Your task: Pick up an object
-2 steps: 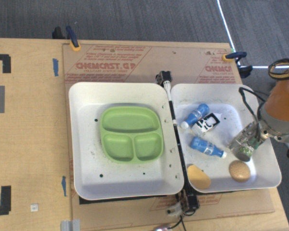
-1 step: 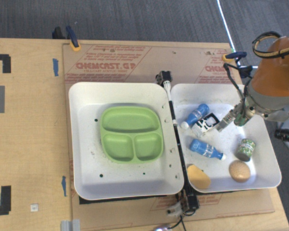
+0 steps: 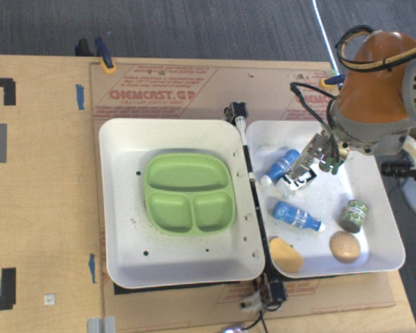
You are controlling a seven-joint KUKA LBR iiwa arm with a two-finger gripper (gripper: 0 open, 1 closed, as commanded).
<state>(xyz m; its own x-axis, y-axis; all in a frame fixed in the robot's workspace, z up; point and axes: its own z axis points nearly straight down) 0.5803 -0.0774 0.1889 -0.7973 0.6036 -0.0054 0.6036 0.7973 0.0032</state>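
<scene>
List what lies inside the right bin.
Right bin: two blue bottles, green can, tan round object, yellow piece. The hand covers part of its floor.

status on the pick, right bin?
Gripper low in right bin, beside upper blue bottle; nothing seen between fingers. Second blue bottle, small can, two rounded tan items lying loose. Green tray in left bin.

The green three-compartment plastic tray (image 3: 189,201) looks matt and smooth — so do the two white plastic bins (image 3: 118,186); the brown cardboard sheet (image 3: 194,92) beneath looks dull.
</scene>
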